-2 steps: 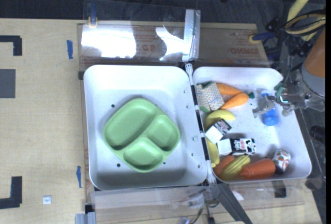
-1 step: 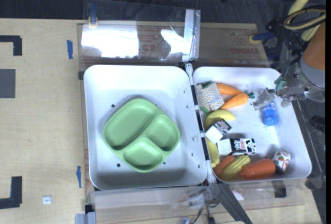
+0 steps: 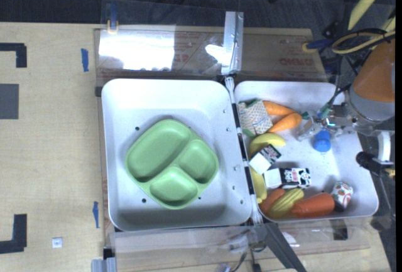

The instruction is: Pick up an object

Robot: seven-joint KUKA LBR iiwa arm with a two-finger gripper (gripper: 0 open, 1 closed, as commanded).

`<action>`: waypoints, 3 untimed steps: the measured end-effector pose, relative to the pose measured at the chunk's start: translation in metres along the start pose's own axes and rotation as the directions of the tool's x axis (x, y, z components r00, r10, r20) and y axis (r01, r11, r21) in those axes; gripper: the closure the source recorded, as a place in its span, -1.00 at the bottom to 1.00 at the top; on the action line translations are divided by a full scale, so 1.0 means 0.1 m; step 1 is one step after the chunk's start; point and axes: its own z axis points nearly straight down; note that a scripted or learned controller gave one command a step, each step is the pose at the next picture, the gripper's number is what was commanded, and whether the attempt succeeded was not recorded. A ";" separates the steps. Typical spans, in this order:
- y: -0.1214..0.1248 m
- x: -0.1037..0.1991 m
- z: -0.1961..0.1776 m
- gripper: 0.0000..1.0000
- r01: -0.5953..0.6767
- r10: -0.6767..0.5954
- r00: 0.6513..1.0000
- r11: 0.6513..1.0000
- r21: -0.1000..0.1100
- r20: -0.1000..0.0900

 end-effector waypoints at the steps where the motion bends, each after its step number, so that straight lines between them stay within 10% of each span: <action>1: -0.01 -0.06 -0.10 1.00 -0.003 0.003 1.000 1.000 -0.001 0.013; 2: -0.64 -0.07 0.03 1.00 -0.016 0.016 1.000 1.000 -0.001 0.020; 3: -0.60 0.25 -1.13 1.00 -0.224 0.224 0.974 0.974 -0.001 0.020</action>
